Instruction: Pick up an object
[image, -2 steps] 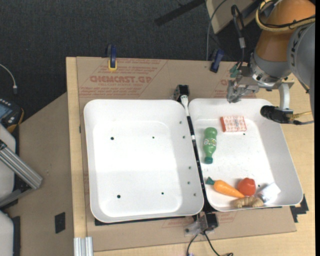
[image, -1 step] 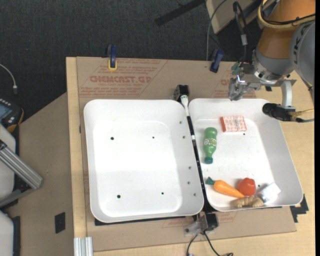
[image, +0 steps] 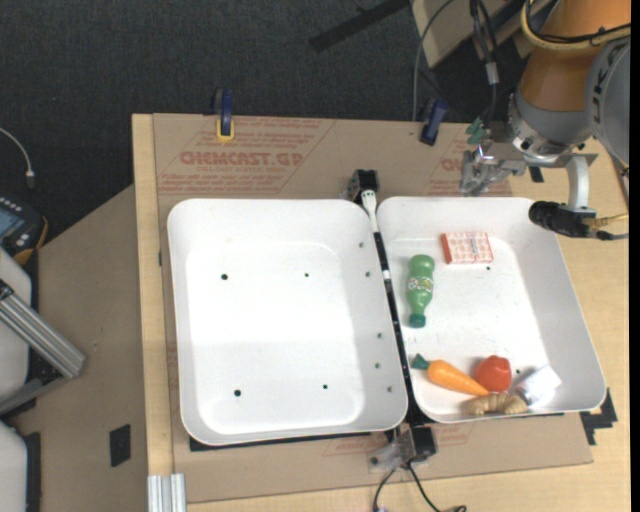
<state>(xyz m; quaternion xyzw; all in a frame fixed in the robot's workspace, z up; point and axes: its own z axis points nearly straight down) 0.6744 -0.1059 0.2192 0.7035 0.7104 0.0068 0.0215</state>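
The pick is not yet begun — the gripper (image: 487, 172) hangs above the right bin's (image: 570, 290) far rim; its state cannot be told. All objects lie in that bin: bottle (image: 419, 288), carrot (image: 452, 377), tomato (image: 492, 372), box (image: 467, 248).

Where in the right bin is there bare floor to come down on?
Free: the middle, between the green plastic bottle and the right white bin's right wall, below the pink patterned card. Crowded: the near corner, where orange toy carrot, red toy tomato and tan ginger-like root bunch.
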